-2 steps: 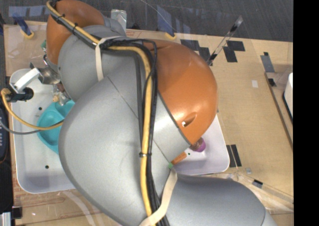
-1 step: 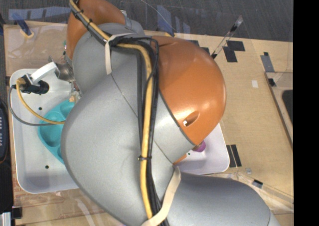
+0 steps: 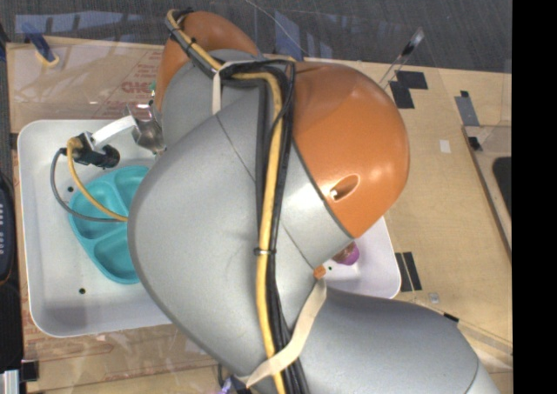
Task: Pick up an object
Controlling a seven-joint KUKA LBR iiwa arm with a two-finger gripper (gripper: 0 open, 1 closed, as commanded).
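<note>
- The two-finger gripper (image 3: 148,130) showed as a small metal piece at the far end of the arm, over the upper part of the left bin; too little of it was visible to tell how it was set, or whether it held anything.
- A white bracket with a black connector (image 3: 96,155) stuck out just to the left of the gripper, and a yellow and black cable (image 3: 77,195) looped down from it.
- A teal plastic tray with shallow moulded compartments (image 3: 111,225) lay just below and left of the gripper, on the floor of the bin, under the cable loop; its right side was hidden by the arm.
- The shallow white left bin (image 3: 42,236) surrounded the gripper and the tray.
- The large grey arm with orange domed joint covers (image 3: 235,227) ran from the gripper towards the lower right, with a yellow and black cable bundle strapped along it.
- A small purple object (image 3: 348,254) peeked out beneath the arm, well to the right of the gripper, on a white bin corner (image 3: 383,275).
- A tan wooden bench top (image 3: 444,201) lay further right.
</note>
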